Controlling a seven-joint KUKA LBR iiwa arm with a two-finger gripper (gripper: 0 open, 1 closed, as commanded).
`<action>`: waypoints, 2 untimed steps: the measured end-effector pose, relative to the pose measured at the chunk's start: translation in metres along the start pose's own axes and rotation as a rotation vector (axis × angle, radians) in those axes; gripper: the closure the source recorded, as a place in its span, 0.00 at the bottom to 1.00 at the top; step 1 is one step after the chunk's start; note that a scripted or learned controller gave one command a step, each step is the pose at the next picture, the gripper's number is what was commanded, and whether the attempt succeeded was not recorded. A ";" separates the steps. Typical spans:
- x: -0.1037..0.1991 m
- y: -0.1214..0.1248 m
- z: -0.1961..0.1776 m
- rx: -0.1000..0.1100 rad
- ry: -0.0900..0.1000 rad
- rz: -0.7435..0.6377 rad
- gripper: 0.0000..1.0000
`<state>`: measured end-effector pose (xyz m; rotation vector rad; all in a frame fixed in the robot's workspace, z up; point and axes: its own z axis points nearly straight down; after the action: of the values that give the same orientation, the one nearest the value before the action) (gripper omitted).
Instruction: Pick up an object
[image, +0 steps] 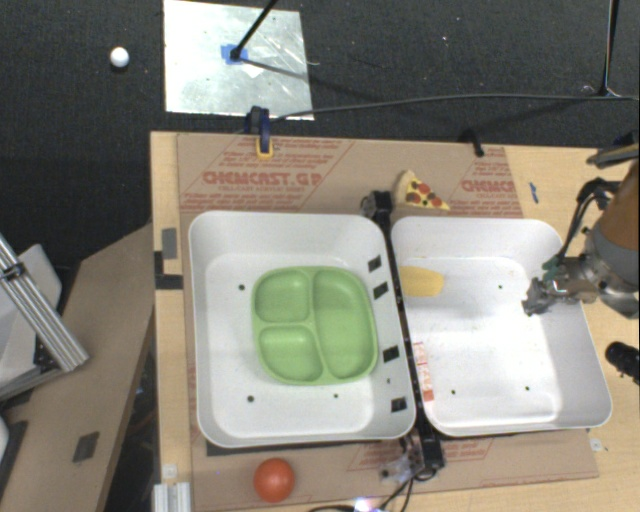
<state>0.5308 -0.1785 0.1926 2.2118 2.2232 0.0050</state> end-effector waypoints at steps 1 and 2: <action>0.000 0.002 -0.054 -0.001 -0.001 0.000 1.00; 0.062 0.001 -0.049 0.005 0.003 -0.004 1.00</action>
<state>0.5311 -0.1159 0.2416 2.2109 2.2312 0.0029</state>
